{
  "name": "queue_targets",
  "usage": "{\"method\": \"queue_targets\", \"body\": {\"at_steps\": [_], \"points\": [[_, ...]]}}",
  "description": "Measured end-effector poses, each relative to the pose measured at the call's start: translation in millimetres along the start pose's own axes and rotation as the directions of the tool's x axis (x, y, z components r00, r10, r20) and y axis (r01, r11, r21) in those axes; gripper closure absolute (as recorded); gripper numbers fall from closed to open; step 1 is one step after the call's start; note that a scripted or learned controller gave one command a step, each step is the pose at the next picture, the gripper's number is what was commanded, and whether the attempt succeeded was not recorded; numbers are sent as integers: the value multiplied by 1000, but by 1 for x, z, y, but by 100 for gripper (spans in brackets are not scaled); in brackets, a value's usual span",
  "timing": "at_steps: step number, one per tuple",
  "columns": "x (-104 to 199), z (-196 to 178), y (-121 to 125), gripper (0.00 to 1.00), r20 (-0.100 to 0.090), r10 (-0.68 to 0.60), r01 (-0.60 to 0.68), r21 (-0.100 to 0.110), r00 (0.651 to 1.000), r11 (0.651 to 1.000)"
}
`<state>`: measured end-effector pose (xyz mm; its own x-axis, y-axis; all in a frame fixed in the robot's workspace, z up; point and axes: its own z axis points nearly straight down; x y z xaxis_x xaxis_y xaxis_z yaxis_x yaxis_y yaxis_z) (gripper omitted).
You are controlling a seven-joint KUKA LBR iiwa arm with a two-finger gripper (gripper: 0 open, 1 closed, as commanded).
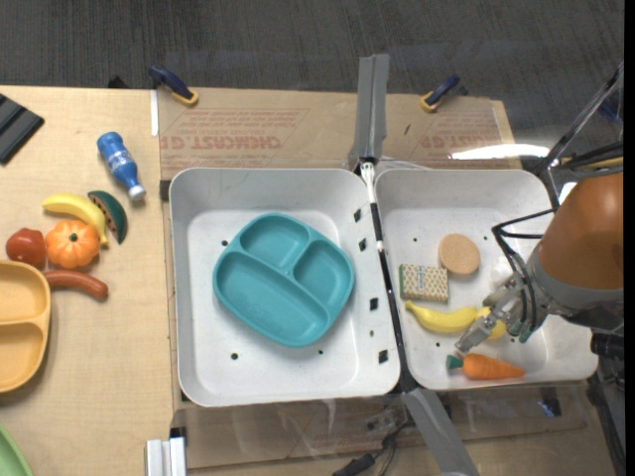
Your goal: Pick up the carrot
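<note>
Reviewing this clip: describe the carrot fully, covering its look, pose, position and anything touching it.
The carrot is a small orange toy, plastic-looking, with a green stub at its left end. It lies flat, lengthwise left to right, near the front wall of the right bin, resting on the bin floor. The banana lies just behind it, apart. The gripper hangs just above it, nearer its leafy end; whether it touches the carrot cannot be told.
</note>
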<state>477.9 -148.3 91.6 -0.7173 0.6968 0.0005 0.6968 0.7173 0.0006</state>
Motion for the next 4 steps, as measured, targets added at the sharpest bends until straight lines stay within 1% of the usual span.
{"method": "queue_targets", "body": {"at_steps": [1,2,3,4], "points": [[-20,-44,-14,0,3,-205,205,-1,979,979],[18,-148,27,0,3,-178,178,-1,984,984],[-9,0,13,0,2,-345,345,0,939,939],[16,-158,17,0,3,108,-108,0,994,994]]}}
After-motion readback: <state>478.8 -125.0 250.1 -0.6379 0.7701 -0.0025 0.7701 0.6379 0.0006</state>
